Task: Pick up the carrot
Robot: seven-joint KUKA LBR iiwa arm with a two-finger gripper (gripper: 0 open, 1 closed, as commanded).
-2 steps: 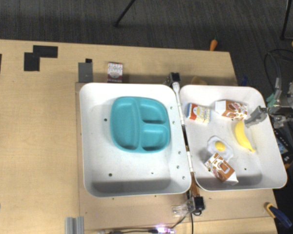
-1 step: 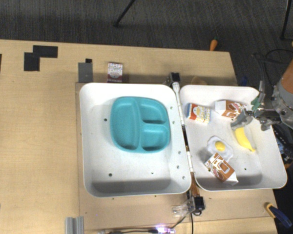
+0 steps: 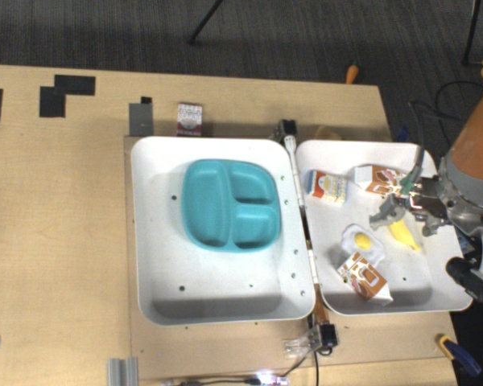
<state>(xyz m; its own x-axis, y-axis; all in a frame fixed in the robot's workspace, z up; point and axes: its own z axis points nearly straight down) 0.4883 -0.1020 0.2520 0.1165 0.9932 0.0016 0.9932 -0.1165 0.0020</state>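
Arm is reaching in from the right edge, grey body with the orange band showing at upper right, wrist angled down and left over the right bin [image 3: 435,296]. Claw [image 3: 396,209] is hanging low over the middle-right of that bin, pointing toward the bin's centre. Grey fingers [image 3: 384,215] are sticking out to the left; can't tell how far apart they are sitting, and nothing is visibly clamped between them.

No clearly carrot-shaped item is standing out. Closest candidate is a yellow wedge-like piece [image 3: 403,233] lying on the bin floor just below and beside the claw tip, possibly touching it; can't confirm what it is.

Other stuff lying in the right bin: a small white carton [image 3: 328,187] at upper left, a brown-and-white packet [image 3: 377,180] at the top, another brown-and-white packet [image 3: 366,277] near the front, and a white round piece with a yellow centre [image 3: 361,240] between them.

Left bin [image 3: 157,288] is holding a teal divided tray [image 3: 230,203], sitting flat on the desk [image 3: 56,240] side.
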